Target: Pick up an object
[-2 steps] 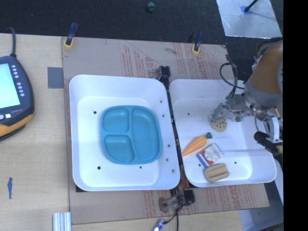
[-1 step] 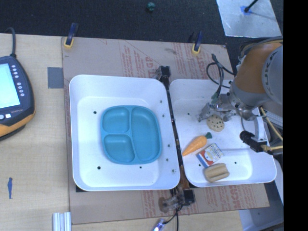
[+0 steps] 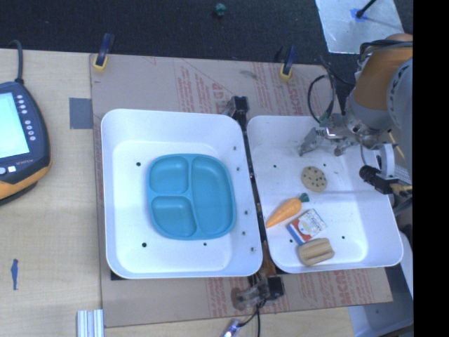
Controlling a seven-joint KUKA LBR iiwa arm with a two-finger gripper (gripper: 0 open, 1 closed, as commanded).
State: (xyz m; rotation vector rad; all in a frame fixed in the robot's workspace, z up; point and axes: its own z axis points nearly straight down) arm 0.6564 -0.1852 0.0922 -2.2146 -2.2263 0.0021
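Over right bin point(image 3: 393, 255): gripper point(image 3: 324, 140) hangs near the far wall, fingers look spread, nothing btwn them (small in view, prob open).
Targets: cookie point(image 3: 314, 179) just below gripper; carrot point(image 3: 284, 211), small carton point(image 3: 306, 227), tan block point(image 3: 314, 251) clustered twd near-left corner.
Left bin point(image 3: 112, 188): blue divided plate point(image 3: 191, 195), not the easy pick.
Best pick: cookie, closest and standing apart.
How: centre over it, drop straight, close across its width; it's flat, so go low.
Risk: fingers skid off its rim.

Wooden bench point(image 3: 49, 237), cardboard sheet point(image 3: 175, 83) clamped on it, 2 white bins — left bin point(image 3: 116, 188), right bin point(image 3: 365, 216) — handheld pendant point(image 3: 17, 139)
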